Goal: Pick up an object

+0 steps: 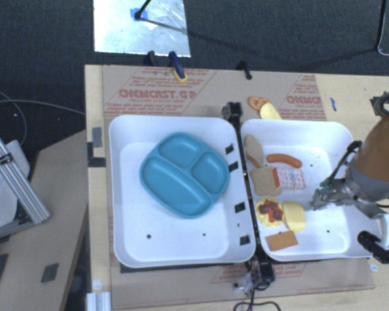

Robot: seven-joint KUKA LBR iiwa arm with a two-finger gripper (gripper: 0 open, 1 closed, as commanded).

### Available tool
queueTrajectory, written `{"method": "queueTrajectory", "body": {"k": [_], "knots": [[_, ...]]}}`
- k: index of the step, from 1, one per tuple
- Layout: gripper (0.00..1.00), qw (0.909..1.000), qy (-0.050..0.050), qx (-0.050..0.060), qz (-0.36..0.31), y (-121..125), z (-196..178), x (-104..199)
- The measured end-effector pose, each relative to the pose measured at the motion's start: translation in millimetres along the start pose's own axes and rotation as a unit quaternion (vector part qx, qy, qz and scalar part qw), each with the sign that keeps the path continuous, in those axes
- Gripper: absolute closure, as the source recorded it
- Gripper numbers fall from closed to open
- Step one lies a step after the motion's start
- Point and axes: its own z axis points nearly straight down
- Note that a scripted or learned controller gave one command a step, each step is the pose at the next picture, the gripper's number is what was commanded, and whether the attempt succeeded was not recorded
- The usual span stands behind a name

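The right white bin (337, 133) holds several toy foods. Along its left side lie a tan bread slice (253, 149), a red sausage (284, 160), a brown toast square (266, 180) and a red-and-white packet (290, 178). Nearer the front are a yellow piece with red topping (270, 210), a pale yellow block (295, 215) and an orange cracker (282, 240). The gripper (319, 198) hangs low over the bin's right half, just right of the yellow block, with nothing seen in it.
The left bin (126, 238) carries a blue divided plate (184, 173). Behind the right bin, on the cardboard, lie a yellow toy (270, 112) and an orange ring-shaped piece (257, 101). The arm's orange band (382, 151) overhangs the right bin's right wall.
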Motion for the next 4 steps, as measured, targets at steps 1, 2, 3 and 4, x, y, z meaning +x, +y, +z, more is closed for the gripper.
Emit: {"method": "queueTrajectory", "body": {"k": [1,2,3,4], "knots": [[1.00,1.0000,0.000,0.002,-0.003,38.1,12.3,-28.0],[1.00,1.0000,0.001,0.004,-0.001,22.9,12.7,-27.1],[1.00,1.0000,0.002,0.004,-0.001,-6.4,12.5,-9.0],[1.00,1.0000,0.000,0.002,-0.003,22.2,12.0,-27.7]]}}
